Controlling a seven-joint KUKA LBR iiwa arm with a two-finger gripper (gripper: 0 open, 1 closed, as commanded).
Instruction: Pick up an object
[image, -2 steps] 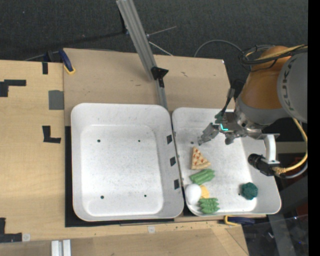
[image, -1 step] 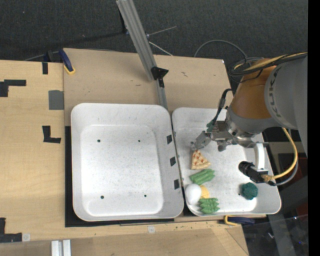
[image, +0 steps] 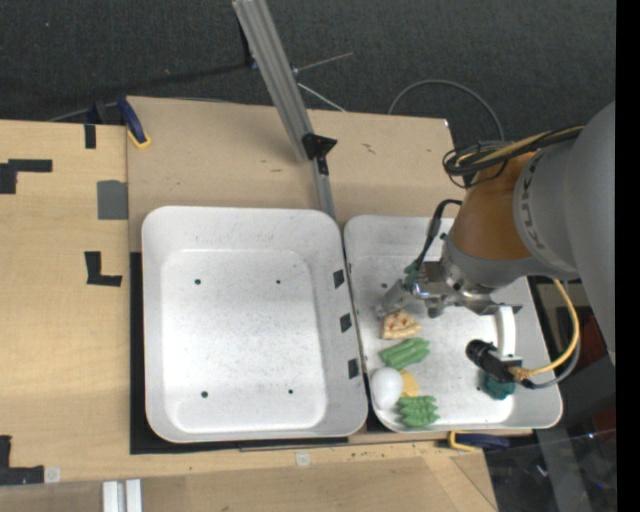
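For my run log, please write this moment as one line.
gripper: over right bin | nearest: pizza slice toy | held: cannot tell | left bin

one high camera looks slantwise down on both bins (image: 240, 225).

Left bin (image: 240, 330): floor open all over.
Right bin (image: 375, 240): far corner open; near end crowded by pizza slice (image: 400, 324), green pods (image: 404, 352), egg (image: 386, 383), green bundle (image: 418, 409).
Above right bin: arm (image: 500, 225) blocks the right side.
Between bins: raised rims.
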